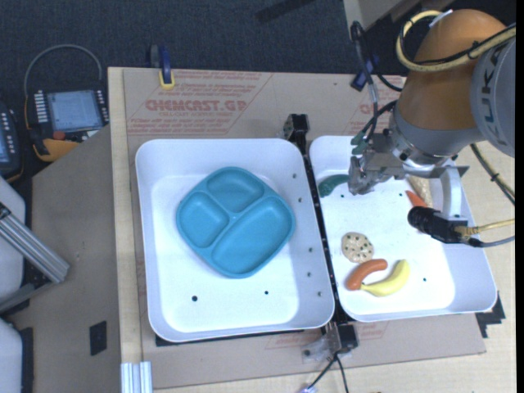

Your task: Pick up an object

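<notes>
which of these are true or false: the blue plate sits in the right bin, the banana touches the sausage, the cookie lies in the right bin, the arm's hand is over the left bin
1. The blue plate sits in the right bin. False: it lies in the left bin.
2. The banana touches the sausage. True.
3. The cookie lies in the right bin. True.
4. The hand is over the left bin. False: it is over the right bin's far end.

Bright, even overhead light washes the white bins nearly to glare, shadows stay faint and soft, the dark floor looks grainy, and the whole frame is mildly soft.
</notes>
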`<state>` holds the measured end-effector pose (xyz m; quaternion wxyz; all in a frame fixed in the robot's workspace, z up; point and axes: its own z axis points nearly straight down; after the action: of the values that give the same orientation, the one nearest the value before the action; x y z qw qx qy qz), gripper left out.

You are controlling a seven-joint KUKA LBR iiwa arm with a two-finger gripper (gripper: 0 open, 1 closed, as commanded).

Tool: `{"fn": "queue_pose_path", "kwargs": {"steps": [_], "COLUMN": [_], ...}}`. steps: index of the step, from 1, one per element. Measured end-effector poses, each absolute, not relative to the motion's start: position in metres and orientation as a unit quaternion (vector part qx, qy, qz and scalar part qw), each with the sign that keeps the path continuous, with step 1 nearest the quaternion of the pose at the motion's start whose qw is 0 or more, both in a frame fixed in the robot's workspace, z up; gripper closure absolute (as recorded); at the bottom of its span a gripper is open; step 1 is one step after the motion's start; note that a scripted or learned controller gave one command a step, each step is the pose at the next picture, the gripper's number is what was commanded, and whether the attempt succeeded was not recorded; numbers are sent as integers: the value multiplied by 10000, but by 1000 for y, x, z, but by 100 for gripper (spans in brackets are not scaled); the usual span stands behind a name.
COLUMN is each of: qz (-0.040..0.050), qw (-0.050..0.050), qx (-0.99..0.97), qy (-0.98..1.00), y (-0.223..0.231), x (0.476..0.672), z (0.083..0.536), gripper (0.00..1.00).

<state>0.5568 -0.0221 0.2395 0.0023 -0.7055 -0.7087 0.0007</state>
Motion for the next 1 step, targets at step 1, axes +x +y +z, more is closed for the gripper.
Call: {"fn": "queue_pose_path", "kwargs": {"steps": [1], "qz": [6], "qw": [25], "qx": [-7051], "qy": [-7091], "y": [29], "x": [541], "z": [225], "gripper": [100]}}
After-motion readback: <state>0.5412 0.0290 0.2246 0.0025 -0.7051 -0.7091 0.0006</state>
